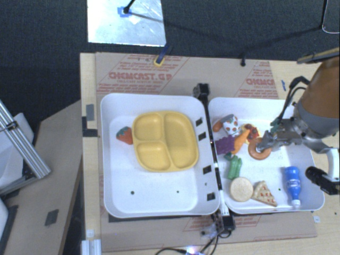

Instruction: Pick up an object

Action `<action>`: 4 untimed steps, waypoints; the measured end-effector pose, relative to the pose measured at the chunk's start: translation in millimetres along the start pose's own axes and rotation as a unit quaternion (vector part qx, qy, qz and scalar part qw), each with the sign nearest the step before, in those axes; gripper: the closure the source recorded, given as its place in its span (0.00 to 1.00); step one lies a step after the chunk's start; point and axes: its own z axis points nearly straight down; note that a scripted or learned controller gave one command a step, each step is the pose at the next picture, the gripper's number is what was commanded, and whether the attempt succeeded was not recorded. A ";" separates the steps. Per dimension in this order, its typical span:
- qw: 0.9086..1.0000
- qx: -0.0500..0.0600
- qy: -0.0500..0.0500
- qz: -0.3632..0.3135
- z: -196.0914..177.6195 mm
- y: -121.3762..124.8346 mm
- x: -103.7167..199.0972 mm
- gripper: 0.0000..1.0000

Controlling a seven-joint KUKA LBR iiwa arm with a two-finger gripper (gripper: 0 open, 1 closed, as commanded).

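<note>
Down low in the right bin (316, 195), gripper (264, 144) right over an orange ring-shaped toy (260, 153) near the bin's middle — reads as the closing-in stage of a pick, not yet a lift. Cannot tell how the jaws stand (too small and dark against the toy). Neighbours crowded just to the left: purple grapes (226, 144), an orange figure (243, 137); blue bottle (292, 184) well apart. Next, probably: a firm close on the ring, then straight up, clear of the clutter.
</note>
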 end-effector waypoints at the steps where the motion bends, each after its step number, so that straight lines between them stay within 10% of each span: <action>1: 1.000 0.000 0.000 0.000 -6.0 4.2 48.8 1.00; 4: 1.000 0.001 0.000 0.001 12.8 -14.7 178.0 1.00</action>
